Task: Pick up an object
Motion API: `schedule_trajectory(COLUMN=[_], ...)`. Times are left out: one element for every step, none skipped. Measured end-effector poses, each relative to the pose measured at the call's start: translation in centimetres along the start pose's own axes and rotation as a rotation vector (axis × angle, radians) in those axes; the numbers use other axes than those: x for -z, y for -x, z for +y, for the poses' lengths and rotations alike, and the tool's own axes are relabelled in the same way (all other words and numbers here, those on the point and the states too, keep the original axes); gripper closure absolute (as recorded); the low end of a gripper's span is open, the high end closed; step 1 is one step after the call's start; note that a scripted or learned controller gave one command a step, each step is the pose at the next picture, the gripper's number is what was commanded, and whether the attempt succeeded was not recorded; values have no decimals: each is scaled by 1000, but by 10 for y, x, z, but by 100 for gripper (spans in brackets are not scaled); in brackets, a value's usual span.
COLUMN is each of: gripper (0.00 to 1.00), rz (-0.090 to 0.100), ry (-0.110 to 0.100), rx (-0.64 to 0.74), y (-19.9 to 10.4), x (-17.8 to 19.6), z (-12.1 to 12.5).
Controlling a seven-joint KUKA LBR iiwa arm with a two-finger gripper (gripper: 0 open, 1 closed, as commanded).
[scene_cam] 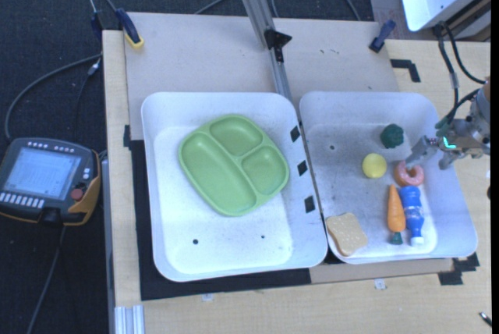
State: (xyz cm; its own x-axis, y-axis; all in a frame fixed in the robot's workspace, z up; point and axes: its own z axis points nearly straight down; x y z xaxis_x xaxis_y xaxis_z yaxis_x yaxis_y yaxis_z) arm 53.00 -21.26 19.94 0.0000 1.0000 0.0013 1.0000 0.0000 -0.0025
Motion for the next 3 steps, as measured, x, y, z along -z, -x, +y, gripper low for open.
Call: schedule_trajectory(gripper=[0, 0, 0], rz=[-1, 1, 3], ry=[2, -3, -4], rx=[1, 0, 0], y=[0, -1, -10], x=[1, -42, -92], z=[1, 2, -4])
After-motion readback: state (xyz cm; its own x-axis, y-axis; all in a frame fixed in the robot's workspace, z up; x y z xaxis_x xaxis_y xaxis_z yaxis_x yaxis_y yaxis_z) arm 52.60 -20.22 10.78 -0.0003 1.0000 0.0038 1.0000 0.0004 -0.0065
